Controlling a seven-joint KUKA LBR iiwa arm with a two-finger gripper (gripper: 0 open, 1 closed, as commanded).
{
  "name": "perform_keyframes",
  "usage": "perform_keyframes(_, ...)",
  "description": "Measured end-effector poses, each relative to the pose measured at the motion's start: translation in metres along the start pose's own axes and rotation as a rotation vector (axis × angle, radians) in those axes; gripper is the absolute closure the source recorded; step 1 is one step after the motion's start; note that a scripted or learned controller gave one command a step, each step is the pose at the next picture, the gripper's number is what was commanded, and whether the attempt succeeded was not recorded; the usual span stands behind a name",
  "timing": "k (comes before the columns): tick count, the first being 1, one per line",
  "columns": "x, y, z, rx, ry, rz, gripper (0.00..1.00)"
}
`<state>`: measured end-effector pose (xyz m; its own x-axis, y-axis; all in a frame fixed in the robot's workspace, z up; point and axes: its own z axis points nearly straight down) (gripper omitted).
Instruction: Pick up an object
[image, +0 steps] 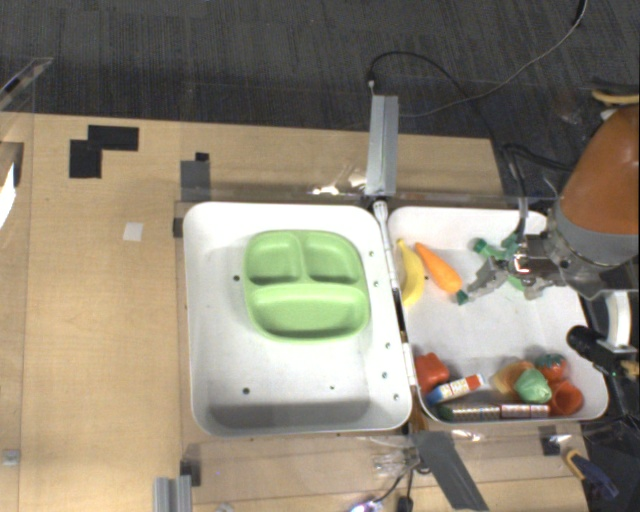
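We take the carrot (437, 269) as our landmark: it lies slantwise in the upper left part of the right bin (560, 345), with a banana (408, 275) just beside it on the side nearer the divider between the two bins. To the carrot's right, the claw (484, 273) hangs over the bin floor on the end of the arm (600, 205), its teal-tipped fingers (464, 296) reaching toward the carrot's lower end and standing very near it; whether they touch it we cannot tell, and nothing visibly sits between them. Whether the claw is spread or closed we cannot tell either, since the fingers blur together at this slant. The arm leans in low from the right, which we judge suits a sideways approach to something lying flat. Well below the carrot, along the bin's near wall, sits a huddle of small things: a red block (430, 371), markers (485, 410), a green pepper (532, 387) and an orange cup (567, 398). Across the divider from the carrot, a green divided plate (303, 283) rests in the left bin (230, 380). We judge the carrot the likeliest target, not yet lifted.
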<state>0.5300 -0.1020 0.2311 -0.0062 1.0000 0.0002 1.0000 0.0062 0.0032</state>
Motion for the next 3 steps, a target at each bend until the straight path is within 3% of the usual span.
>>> perform_keyframes(1, 0.027, 0.066, 0.02, 0.0, 0.0, -0.047, 0.0)
perform_keyframes(2, 0.043, 0.094, -0.05, -0.003, -0.001, -0.242, 0.0)
perform_keyframes(3, 0.088, 0.109, -0.187, -0.006, -0.001, -0.341, 0.0)
